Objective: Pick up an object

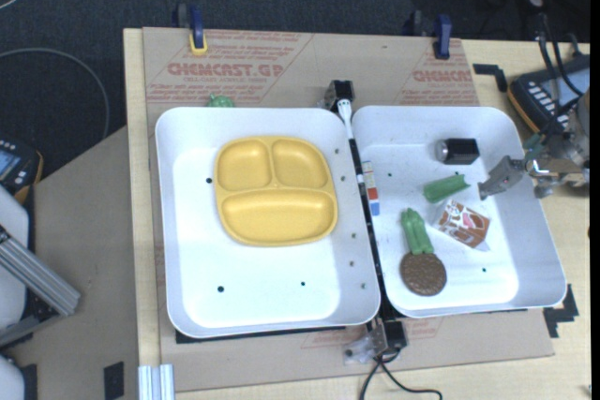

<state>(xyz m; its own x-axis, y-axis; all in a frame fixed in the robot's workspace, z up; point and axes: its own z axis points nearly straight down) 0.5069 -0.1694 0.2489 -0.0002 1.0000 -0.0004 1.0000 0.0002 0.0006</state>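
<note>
On the table, the right bin (525, 290) holds a green cylinder (444, 188) near its centre. The end effector (503, 176) hovers at the bin's three o'clock edge, holding nothing; its opening cannot be judged. Approach step: next, descend over the cylinder.

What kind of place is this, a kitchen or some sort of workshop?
Most likely a robotics lab bench. Two white bins sit on a board held by clamps, cables trail off it, and a gripper reaches in.
</note>
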